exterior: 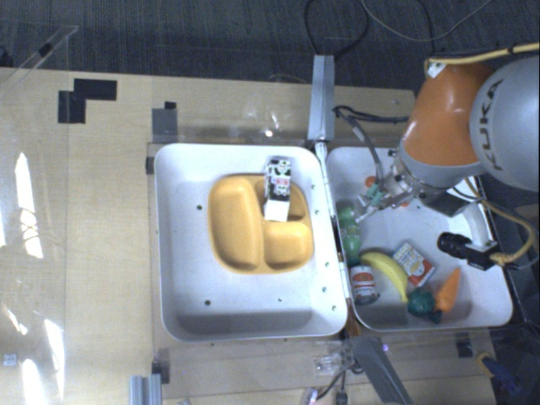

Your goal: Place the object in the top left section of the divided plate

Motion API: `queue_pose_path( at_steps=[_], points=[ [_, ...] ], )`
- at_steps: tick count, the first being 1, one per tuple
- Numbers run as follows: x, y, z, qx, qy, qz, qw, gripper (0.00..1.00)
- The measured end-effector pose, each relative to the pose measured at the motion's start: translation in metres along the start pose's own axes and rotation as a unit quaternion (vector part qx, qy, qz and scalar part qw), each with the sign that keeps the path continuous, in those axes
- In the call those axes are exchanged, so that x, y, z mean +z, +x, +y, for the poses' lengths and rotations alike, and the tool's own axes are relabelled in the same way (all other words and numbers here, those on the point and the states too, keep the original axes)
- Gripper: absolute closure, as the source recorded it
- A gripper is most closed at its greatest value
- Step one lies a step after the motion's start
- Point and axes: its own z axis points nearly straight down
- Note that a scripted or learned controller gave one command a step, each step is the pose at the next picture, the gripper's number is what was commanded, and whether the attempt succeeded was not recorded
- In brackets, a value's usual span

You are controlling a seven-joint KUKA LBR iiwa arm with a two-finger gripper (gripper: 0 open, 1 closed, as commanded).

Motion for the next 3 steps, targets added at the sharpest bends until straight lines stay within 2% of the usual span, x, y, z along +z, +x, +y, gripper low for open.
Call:
queue_pose_path(
  at_steps=[1, 2, 3],
  points=[
    [-0.006, -0.034, -0.07, 0.086, 0.0, 0.0, 0.9963, 1.0],
    [0.033, -0.071, -0.12, 0.249, 0.001, 0.0, 0.9685, 1.0],
    [-0.002, -0.115, -0.142, 0.38, 0.001, -0.001, 0.9248, 1.0]
  ],
)
